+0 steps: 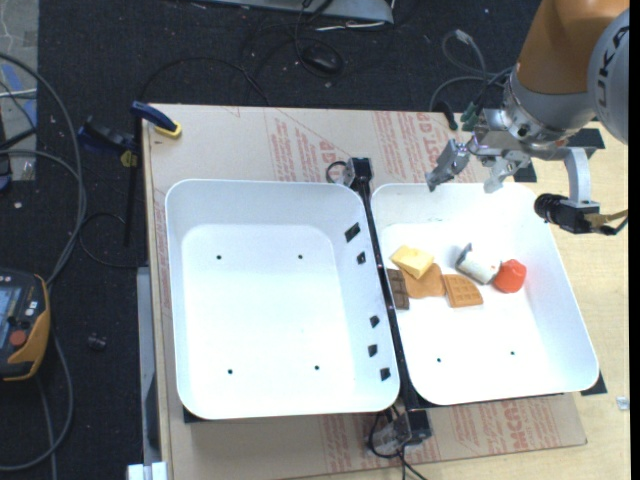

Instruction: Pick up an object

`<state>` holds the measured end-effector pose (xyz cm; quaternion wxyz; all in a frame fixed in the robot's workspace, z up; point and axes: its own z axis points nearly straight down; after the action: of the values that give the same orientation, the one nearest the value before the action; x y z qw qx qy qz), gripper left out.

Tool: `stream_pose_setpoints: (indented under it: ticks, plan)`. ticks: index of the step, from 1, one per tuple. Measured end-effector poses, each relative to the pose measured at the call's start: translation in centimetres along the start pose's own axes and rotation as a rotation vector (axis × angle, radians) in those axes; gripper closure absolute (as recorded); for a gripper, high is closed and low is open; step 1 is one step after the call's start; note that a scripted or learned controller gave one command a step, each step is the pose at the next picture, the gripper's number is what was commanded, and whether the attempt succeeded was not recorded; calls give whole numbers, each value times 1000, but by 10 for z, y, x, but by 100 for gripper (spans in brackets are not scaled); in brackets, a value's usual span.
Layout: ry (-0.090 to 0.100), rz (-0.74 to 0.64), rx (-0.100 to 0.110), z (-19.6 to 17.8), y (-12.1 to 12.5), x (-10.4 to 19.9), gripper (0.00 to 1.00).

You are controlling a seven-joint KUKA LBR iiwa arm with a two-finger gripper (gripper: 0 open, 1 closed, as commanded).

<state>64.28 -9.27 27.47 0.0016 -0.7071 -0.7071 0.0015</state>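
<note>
The bench carries two shallow white bins side by side, and the arm comes in from the right, hanging over the far edge of the right bin. The left bin holds nothing to grasp. All the pickable pieces sit in a loose row across the middle of the right bin.

The gripper hovers above that bin's far rim with its two fingers spread apart and nothing between them. From there the cluster lies toward the near side of the bin, roughly straight below it in the camera view, so the coming move looks like a short reach inward and a descent.

Nearest under the claw is the white cylinder, lying on its side with its long axis running left to right (slightly tilted). Just beside it to the right is the red ball. To the left sits the yellow block, resting against a brown wedge, with a small tan waffle piece near them.
</note>
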Motion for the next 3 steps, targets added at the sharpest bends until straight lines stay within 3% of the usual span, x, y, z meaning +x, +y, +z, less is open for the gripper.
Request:
stream_pose_setpoints:
  ticks: [1, 3]
  plan:
    - [0, 0, -5, -3, 1, 0, 0]
    - [0, 0, 0, 98, 12, -2, 0]
